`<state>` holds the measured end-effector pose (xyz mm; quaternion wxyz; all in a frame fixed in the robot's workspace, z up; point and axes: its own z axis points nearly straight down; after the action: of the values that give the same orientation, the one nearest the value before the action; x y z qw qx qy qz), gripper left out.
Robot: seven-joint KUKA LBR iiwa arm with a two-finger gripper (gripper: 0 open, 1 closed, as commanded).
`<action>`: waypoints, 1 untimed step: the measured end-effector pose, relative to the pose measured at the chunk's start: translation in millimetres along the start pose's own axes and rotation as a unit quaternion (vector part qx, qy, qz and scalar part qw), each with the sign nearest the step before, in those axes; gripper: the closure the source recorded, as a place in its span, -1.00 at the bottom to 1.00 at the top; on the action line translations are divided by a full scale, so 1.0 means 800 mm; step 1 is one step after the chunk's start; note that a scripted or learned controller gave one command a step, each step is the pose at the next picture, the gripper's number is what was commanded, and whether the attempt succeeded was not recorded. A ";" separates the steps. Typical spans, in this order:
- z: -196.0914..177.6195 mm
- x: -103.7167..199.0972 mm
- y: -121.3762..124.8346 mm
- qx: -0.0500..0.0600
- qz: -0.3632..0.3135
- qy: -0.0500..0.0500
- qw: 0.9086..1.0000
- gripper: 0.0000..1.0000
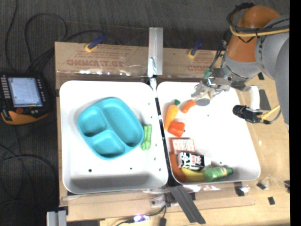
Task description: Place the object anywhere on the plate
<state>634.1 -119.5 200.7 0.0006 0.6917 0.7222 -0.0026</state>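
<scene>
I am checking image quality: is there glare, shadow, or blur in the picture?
Camera view: even light and soft shadows; glare on the clear film behind the bins; the plate is sharp; the gripper and the small toys, such as the carrot, look slightly soft.

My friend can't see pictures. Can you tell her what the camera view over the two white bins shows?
A grey and orange robot arm reaches from the right, its gripper beside a small orange carrot-like toy in the right bin. That bin also holds more toy food, including a banana and a green bottle. The left bin holds a blue divided plate with a green pod beside it.
</scene>
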 end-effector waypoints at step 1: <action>-0.010 0.001 0.001 0.001 -0.001 -0.001 1.000 1.00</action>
<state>634.7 -118.7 208.6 0.0004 0.6906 0.7232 -0.0036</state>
